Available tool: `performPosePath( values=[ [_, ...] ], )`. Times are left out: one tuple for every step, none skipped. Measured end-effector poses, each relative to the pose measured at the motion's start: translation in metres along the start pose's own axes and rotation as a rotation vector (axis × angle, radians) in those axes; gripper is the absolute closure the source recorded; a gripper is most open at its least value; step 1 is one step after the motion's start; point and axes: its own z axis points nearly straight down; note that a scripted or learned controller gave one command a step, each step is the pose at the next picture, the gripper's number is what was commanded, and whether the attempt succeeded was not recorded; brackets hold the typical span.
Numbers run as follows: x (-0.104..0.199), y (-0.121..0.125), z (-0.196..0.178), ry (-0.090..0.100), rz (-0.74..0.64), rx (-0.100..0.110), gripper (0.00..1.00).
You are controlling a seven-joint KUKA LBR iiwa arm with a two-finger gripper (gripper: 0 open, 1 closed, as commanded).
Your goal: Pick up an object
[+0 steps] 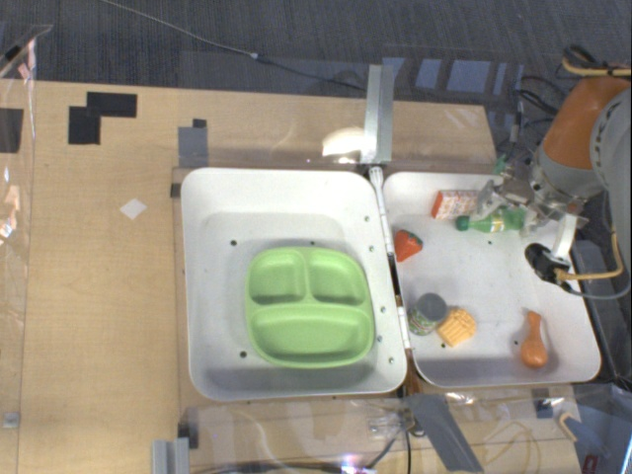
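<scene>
Nearest the camera in the right bin (486, 276) there was an orange gourd-shaped toy (533, 342), then a yellow waffle-looking piece (455, 327) touching a small can (428, 312). The left bin (197, 265) just had the green divided plate (309, 307) in it. Further back sat a red strawberry-ish thing (407, 245) close to the divider.

The real action was at the far end. The green bottle (489, 223) lay on its side, just beside a small orange-and-white box (453, 203), and the gripper (513, 203) was down right at the bottle's right end. Honestly I couldn't tell how far open the gripper was, or whether it had hold of anything; it was too cluttered there.

My read: the bottle was the target. To do it well, I'd say it needed to straddle the bottle across its narrow width, not along its length, and get low before closing. It's round, so a grab off centre could roll it into the box.
</scene>
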Motion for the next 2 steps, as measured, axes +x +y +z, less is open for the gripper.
performPosePath(
  values=[
    [0.041,0.002,-0.022,-0.001,-0.382,0.033,0.0],
    [0.016,0.005,-0.004,0.001,-0.406,0.007,0.0]
  ],
)
